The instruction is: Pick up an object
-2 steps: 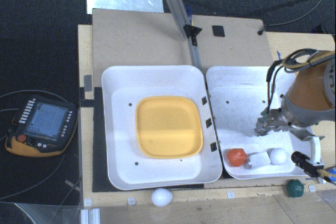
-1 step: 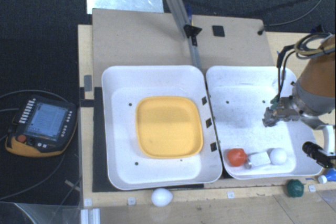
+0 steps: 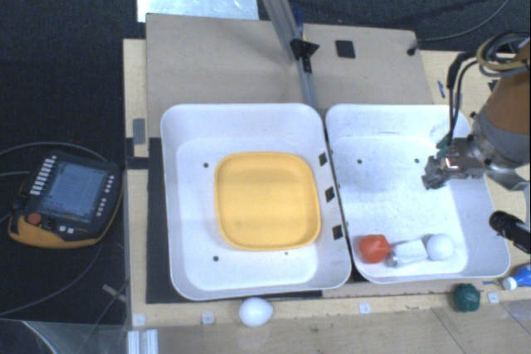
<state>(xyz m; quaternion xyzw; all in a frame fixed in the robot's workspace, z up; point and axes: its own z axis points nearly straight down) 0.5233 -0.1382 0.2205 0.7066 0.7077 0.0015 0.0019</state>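
Two shallow white bins sat side by side on the desk. The left bin [image 3: 187, 178] held a yellow square plate [image 3: 267, 200] lying flat near its middle. The right bin [image 3: 390, 153] carried its things along its near edge: a red object [image 3: 373, 248] toward the near left corner, a clear-and-white piece [image 3: 408, 251] touching it, and a white ball [image 3: 440, 245] just beside that, toward the near right corner.

The arm [image 3: 506, 116] reached in over the right edge of the desk, its grey body leading down to the gripper [image 3: 437, 171], which hung over the right side of the right bin, about midway between far and near edges. It was well apart from the three objects along the near edge, and nothing could be seen between its fingers; whether they stood wide or narrow could not be told, since the dark mass of the gripper blurred together.

Outside the bins, a white egg-shaped object [image 3: 255, 311] lay on the desk's near edge just below the left bin, and a dark green ball [image 3: 465, 297] rested near the near right corner. A handheld control pendant [image 3: 66, 203] lay on the floor off the desk's left edge.
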